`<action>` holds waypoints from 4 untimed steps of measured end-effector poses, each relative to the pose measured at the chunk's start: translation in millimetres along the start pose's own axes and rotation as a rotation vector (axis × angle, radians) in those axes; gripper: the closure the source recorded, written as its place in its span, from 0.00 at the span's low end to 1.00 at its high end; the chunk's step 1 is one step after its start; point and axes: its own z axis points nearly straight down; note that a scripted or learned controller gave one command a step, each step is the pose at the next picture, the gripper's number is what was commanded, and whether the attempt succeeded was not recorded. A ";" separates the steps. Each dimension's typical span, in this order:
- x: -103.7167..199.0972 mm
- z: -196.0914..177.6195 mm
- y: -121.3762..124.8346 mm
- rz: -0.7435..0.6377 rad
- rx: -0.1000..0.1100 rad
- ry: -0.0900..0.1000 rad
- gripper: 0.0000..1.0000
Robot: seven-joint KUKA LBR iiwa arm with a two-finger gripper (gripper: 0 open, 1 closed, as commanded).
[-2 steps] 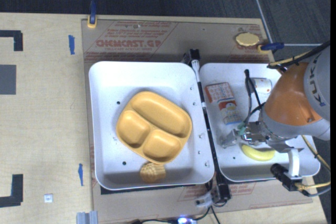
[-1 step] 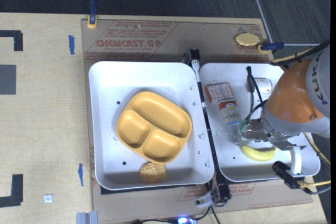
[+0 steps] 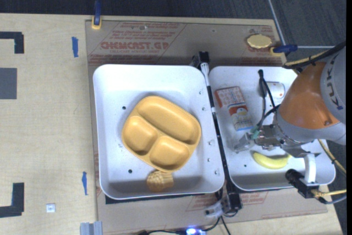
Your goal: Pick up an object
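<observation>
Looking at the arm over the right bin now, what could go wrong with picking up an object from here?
1. The gripper hangs between the small carton and the banana, so it may close on neither.
2. The banana lies close under the arm's wrist; a descent could push it aside instead of grasping it.
3. Cables trail across the right bin and could snag on objects nearby.

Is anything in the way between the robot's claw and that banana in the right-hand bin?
Nothing visible: the gripper hovers just above-left of the banana in the right bin, with bare floor between. The small carton lies farther back.
</observation>
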 end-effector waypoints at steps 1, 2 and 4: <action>-25.0 10.8 -7.3 -0.001 0.009 0.004 0.00; -5.1 10.6 -6.5 -0.001 0.006 0.001 0.00; -5.3 0.0 -4.6 0.000 0.000 0.000 0.00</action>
